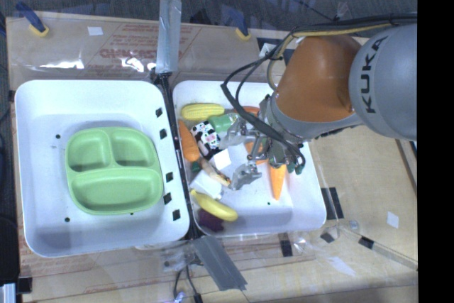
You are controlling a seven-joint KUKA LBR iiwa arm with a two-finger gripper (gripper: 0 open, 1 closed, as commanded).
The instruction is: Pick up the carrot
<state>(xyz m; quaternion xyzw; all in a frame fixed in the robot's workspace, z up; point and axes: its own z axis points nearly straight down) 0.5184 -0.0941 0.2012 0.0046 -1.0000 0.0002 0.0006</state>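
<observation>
An orange cone-shaped carrot [277,182] lies in the right bin [306,213], near its right wall, with its tip pointing toward the front edge. My gripper [269,163] hangs under the orange wrist band, right over the carrot's thick end. The wrist and cables hide the point where they meet. A second long orange piece [188,142] lies along the bin's left wall.
Around the gripper the right bin holds a yellow corn cob [202,111], a black-and-white spotted toy [206,137], a white block [220,160], a banana [216,207] and a dark purple piece [210,221]. The left bin [35,110] holds a green divided plate [112,169].
</observation>
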